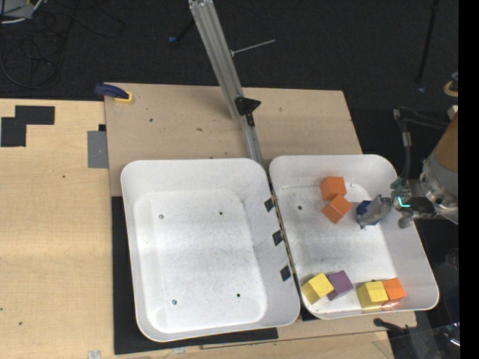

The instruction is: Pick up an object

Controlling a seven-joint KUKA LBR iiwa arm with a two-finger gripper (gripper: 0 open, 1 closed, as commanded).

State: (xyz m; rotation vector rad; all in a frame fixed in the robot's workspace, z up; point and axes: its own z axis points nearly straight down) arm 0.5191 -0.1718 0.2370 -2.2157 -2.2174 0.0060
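Four blocks sit along the near edge of the right bin [419, 256]: yellow block [317, 286] touching a purple block [340, 282], then, a little apart, a second yellow block [372, 293] touching a small orange block [394, 289] near the bin's near-right corner. Two more orange blocks farther back: one [334, 188] at the far side, the other [337, 208] just in front of it, touching or nearly so.

Hand [372, 211] comes in from the right over the same bin, low, bluish tip pointing left. Can't tell how far open it is; nothing seen between its fingers.

Key relation: the nearer orange block of the back pair lies just left of the hand, close, small gap between. Likely the target. The near-edge blocks are well apart from the hand, toward the camera.

Room: bare bin floor left of the orange pair out to the wall where the bins meet, so there's space to push through. The second orange block behind may get nudged. Left bin [142, 193] sits beside, on the desk [187, 126].
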